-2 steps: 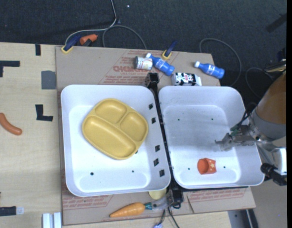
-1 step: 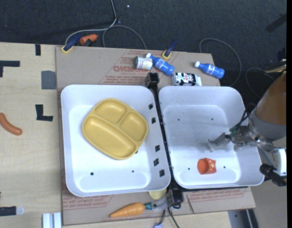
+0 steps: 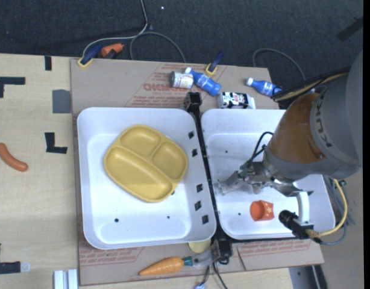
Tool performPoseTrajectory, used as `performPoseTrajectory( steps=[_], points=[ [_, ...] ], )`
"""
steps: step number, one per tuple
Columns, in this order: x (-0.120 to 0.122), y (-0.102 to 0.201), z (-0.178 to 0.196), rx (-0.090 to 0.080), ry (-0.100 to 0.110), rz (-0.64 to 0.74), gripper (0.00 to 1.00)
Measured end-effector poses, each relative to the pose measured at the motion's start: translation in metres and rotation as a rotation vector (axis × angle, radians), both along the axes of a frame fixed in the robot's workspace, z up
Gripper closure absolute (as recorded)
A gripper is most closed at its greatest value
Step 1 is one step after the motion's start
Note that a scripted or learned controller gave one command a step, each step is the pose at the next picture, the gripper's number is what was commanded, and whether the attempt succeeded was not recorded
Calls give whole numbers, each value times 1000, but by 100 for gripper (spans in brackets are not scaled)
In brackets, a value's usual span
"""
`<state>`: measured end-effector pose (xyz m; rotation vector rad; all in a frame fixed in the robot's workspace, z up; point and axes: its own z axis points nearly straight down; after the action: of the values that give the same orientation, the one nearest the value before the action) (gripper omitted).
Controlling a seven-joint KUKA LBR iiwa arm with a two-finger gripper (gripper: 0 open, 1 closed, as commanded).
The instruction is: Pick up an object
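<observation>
1. The tool (image 3: 230,183) hung low in the right bin (image 3: 245,122), centre-right of the frame; whether open or closed, I cannot tell.
2. An orange object (image 3: 261,210) lay just lower right of it, apart.
3. A yellow plate (image 3: 146,162) sat in the left bin (image 3: 94,161).

Brightness: you get even, bright overhead light — the white bins (image 3: 88,161) nearly wash out.
Shadows: soft, short ones hug the yellow plate (image 3: 146,162) and the arm (image 3: 317,131).
Sharpness: you see mild blur throughout — small labels are unreadable.
Backdrop: the dark cloth (image 3: 233,11) looks grainy.
</observation>
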<state>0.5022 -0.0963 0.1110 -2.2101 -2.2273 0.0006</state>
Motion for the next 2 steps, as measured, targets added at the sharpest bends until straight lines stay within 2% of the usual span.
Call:
performPoseTrajectory(
  steps=[1,2],
  points=[
    [24,-67,67,-6,-7,-10,0],
    [105,-104,-21,-6,-8,-5,0]
  ],
)
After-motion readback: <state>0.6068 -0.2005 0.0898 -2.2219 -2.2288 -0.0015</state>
